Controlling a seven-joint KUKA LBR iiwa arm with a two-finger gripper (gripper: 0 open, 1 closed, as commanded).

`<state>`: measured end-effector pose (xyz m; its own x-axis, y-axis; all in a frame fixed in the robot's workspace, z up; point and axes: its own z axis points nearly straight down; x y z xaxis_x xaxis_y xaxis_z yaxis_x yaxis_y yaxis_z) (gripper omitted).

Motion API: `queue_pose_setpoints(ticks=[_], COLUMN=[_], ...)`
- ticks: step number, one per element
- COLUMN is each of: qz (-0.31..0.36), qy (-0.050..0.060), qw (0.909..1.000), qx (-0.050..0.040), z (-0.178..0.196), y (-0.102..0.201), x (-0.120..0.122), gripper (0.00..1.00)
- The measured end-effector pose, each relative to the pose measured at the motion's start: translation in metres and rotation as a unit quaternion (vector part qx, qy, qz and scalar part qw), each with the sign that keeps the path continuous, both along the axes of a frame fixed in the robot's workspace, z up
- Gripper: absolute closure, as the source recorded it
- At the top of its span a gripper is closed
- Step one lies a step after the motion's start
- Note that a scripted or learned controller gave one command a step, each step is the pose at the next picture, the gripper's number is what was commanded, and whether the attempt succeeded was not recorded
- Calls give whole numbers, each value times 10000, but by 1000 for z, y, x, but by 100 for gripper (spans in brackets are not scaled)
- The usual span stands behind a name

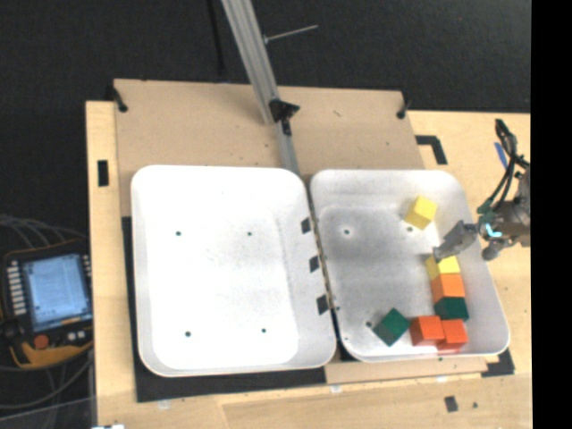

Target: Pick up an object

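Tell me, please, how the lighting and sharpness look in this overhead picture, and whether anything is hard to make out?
In the camera view the light is even and soft; the left bin is bright white, the right bin has a grey, scuffed-looking floor. The whole picture is slightly soft, so the gripper at the right blurs into the yellow block beside it. The surrounding floor is dark.

light falls evenly from above, bright on the two white bins and the pale bench. the left bin nearly washes out, its rim soft. the right bin's floor looks grey and mottled. surroundings are dark. the picture is soft and grainy; small shadows hug the blocks.
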<state>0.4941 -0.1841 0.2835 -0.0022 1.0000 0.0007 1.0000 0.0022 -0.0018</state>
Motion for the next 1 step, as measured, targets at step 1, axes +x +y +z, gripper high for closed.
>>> queue_pose_setpoints(ticks=[1], qz=[-5], qy=[-22], qw=[10000], qx=[-6], z=[2], y=[0], x=[1], gripper=[0])
